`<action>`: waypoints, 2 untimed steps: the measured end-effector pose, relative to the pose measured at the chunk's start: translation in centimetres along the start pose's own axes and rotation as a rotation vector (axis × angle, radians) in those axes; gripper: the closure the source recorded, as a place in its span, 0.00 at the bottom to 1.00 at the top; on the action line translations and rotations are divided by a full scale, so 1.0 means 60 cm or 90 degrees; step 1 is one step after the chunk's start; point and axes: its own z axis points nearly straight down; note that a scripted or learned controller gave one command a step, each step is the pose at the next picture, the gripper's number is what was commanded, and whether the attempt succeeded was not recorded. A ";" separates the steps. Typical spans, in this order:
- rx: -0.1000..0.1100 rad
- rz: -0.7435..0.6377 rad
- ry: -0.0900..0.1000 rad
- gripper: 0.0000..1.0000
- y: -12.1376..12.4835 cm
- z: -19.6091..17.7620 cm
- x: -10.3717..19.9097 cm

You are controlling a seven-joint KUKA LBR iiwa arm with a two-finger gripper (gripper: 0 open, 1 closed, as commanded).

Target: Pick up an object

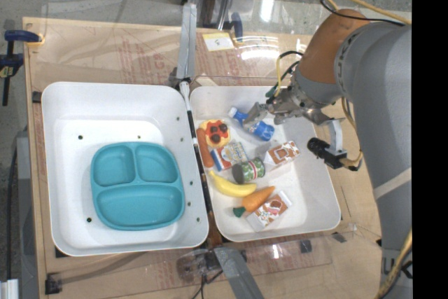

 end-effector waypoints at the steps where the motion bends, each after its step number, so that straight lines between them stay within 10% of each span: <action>1: -0.001 -0.010 0.000 0.00 -0.014 0.046 -0.014; 2: 0.002 -0.012 -0.001 1.00 -0.016 0.028 -0.017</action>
